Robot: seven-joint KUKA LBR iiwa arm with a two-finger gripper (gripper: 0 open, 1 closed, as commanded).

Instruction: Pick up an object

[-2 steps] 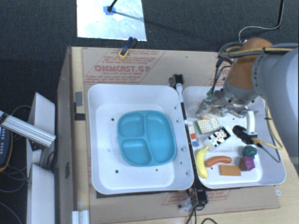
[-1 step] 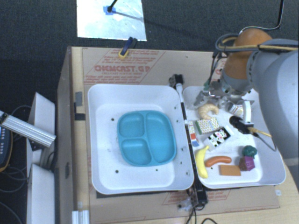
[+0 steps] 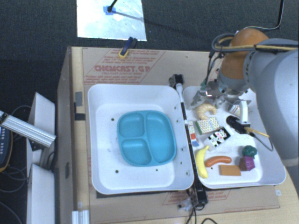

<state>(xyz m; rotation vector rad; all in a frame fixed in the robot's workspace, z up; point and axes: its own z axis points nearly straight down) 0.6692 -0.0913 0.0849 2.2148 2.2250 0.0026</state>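
Gripper [image 3: 212,94]: positioned at upper right of frame, above the croissant; finger state cannot be told.
Croissant [image 3: 206,110]: located in the right bin [image 3: 273,176], upper part.
Handling: judged light, stiff toy.
Grasp: recommended across the curved middle.

A robotics laboratory test bench, seen from a fixed overhead camera. Two shallow white bins [image 3: 100,125] sit side by side on a protective sheet of printed brown paper [image 3: 126,64] over a bench above dark carpet [image 3: 37,31]. A grey industrial arm [image 3: 275,78] with an orange band reaches in from the right over toy food, including a plastic banana [image 3: 201,160] and sausage [image 3: 217,161]. Loose cables [image 3: 11,171] and an aluminium rail [image 3: 28,129] line the left edge; what may be a calibration sheet [image 3: 111,12] lies on the floor.
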